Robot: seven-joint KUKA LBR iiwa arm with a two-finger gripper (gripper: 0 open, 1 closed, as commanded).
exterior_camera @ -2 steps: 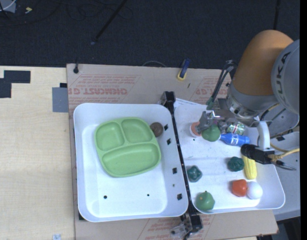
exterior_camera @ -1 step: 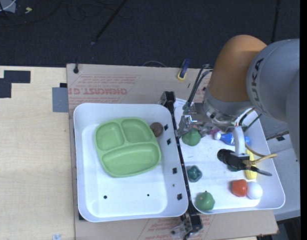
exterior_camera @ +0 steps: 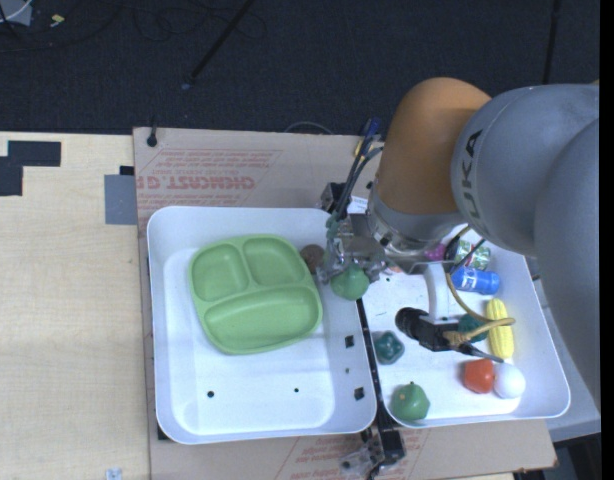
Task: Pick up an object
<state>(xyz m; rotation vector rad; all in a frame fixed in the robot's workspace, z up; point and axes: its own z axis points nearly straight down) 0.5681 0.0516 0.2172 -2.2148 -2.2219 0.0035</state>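
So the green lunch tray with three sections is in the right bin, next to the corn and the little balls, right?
Not quite. The camera view shows the green tray with three sections lying in the left bin, not the right one. The corn and the little orange ball and white ball are in the right bin, away from the tray.

The arm (exterior_camera: 507, 168) hides the right bin's (exterior_camera: 547, 393) far corner and runs off the frame's right edge.
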